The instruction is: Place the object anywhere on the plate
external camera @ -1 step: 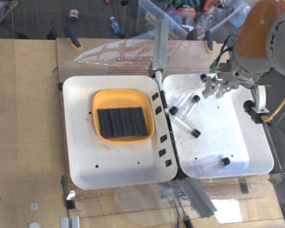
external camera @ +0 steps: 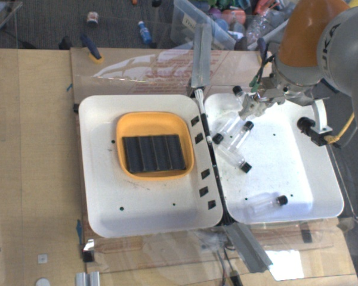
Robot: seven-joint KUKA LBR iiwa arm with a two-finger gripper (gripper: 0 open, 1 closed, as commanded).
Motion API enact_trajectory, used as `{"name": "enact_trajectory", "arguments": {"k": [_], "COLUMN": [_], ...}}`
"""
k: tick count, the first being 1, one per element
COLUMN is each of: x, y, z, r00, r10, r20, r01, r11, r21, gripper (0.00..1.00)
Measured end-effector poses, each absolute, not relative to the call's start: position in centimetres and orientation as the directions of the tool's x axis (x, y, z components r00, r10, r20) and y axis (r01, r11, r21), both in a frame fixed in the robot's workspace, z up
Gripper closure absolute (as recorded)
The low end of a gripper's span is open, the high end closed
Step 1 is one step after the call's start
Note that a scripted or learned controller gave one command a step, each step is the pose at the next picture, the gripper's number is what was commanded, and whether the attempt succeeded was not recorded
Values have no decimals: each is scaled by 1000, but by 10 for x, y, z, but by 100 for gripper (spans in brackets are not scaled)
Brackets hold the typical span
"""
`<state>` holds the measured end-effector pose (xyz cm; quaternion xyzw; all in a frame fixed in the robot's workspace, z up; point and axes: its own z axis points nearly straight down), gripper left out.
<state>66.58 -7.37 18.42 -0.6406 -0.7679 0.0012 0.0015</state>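
Grey metal with an orange band, the arm (external camera: 322,34) comes in from the right edge of the counter and ends above the far part of the right bin (external camera: 322,189). The gripper (external camera: 253,100) hangs over the far left corner of this bin. How wide it stands, and whether it has hold of anything, I cannot tell, because the clear plastic below it mixes with its parts.

Just under and a little nearer than the gripper lie several clear plastic tubes with black caps. One tube (external camera: 230,128) lies close to the divider between the bins, its black cap at the left end. A second tube (external camera: 234,158) lies below it, slanted, with its cap toward the middle of the bin. A third tube (external camera: 267,202) lies well apart from the gripper, near the front edge of the right bin, with its cap at the right end.

In the left bin (external camera: 107,207) rests the orange plate (external camera: 126,128), in the far half of the bin, well apart from the gripper and across the divider. On the plate lies a dark ribbed block (external camera: 154,154), flat, covering most of its middle. Beyond the far edge of the counter stands a clear box (external camera: 191,16) with colourful objects.
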Motion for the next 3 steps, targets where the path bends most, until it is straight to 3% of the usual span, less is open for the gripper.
{"name": "enact_trajectory", "arguments": {"k": [1,3], "x": [668,668], "y": [-40,-25], "z": [212,280], "r00": [-232,-455], "r10": [973,890], "r20": [-2,-5], "r01": [973,890], "r11": [232,455], "r21": [5,6], "gripper": [100,100]}}
